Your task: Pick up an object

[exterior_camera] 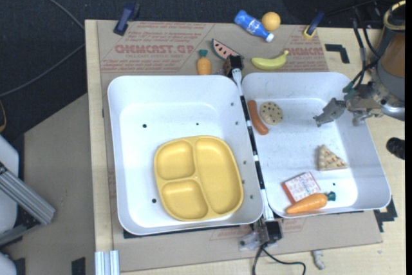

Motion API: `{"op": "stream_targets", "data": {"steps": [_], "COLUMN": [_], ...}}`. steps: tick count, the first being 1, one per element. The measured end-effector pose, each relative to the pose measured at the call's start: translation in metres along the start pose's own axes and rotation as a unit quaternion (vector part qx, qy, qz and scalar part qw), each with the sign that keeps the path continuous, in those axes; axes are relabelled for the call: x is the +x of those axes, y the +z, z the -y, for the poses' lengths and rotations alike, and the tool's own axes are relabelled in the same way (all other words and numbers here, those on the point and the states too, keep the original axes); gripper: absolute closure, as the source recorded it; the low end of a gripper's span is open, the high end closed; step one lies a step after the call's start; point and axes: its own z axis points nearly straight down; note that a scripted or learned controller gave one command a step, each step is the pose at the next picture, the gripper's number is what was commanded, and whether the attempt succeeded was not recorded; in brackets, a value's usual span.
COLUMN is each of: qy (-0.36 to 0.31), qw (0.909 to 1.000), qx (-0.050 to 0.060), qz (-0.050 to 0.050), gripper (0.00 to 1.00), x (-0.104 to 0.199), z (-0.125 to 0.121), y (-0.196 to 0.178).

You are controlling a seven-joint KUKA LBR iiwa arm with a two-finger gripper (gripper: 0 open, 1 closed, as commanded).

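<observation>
The right bin (360, 138) holds a sausage (257, 117) and a chocolate-chip cookie (271, 113) at its upper left. A pizza slice (329, 158) lies at mid right. A red-and-white packet (300, 186) and a carrot (309, 203) lie near the front edge. My gripper (331, 111) hangs over the bin's upper right part. It is above the pizza slice in the view and to the right of the cookie, with nothing seen in it.
A yellow divided plate (198, 176) lies in the left bin (129, 113). On the bench behind the bins are a blue bottle (252, 25), an orange (271, 20), a banana (270, 61), a watermelon slice (222, 48) and a small toy carrot (204, 65). Cables run at the right.
</observation>
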Motion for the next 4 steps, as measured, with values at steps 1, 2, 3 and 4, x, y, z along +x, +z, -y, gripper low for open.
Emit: {"op": "stream_targets", "data": {"steps": [1, 2, 3, 4], "qy": [-0.001, 0.001, 0.000, -0.001], "qw": [1.0000, 1.0000, 1.0000, 1.0000], "qx": [0.002, -0.001, 0.001, -0.001], "qz": [-0.001, 0.002, 0.000, 0.000], "gripper": [0.00, 0.00, 0.00, 0.00], "x": [0.071, -0.025, -0.014, 0.012], "z": [0.007, 0.022, 0.045, -0.014], "y": [0.039, 0.035, 0.087, 0.113]}}
